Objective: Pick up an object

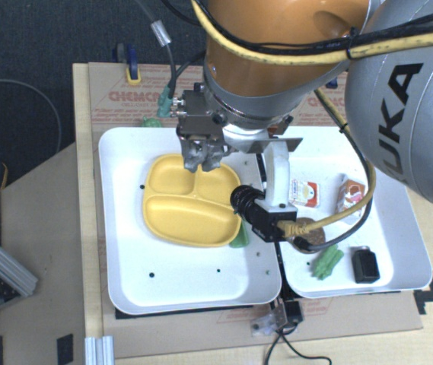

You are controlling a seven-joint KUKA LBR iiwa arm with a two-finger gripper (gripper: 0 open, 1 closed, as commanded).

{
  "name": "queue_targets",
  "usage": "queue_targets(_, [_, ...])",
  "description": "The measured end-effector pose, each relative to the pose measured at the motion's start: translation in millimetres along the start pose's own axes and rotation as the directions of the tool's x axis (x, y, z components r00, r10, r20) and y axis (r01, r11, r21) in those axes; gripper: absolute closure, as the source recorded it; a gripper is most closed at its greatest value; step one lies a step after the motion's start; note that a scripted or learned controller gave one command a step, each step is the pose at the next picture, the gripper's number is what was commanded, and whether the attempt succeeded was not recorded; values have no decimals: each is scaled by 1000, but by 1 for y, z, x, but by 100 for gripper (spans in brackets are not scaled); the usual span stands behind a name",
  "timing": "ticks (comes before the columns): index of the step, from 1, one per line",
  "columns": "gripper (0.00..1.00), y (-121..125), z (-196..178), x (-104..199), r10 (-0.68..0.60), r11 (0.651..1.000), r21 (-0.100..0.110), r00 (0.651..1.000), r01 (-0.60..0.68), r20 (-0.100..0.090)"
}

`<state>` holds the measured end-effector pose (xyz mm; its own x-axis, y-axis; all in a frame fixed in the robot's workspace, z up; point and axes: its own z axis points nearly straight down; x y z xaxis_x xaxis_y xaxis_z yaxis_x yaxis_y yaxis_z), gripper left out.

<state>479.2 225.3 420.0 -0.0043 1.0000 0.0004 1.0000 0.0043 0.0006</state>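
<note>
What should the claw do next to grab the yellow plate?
Probably drop a little lower and close on the rim. The claw sits right at the top edge of the yellow plate, which lies flat in the left bin, so nothing looks lifted yet.

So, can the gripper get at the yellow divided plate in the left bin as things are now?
Probably yes. The gripper is already at the far rim of the yellow divided plate, and nothing lies on the plate. A green item peeks out at its right edge, away from the gripper.
</note>
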Motion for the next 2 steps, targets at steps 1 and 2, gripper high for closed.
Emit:
queue_targets(1, [100, -1, 57, -105, 16, 1000, 9, 1000, -16, 5])
queue_targets(2, [100, 0, 43, -99, 4, 1000, -1, 1000, -4, 0])
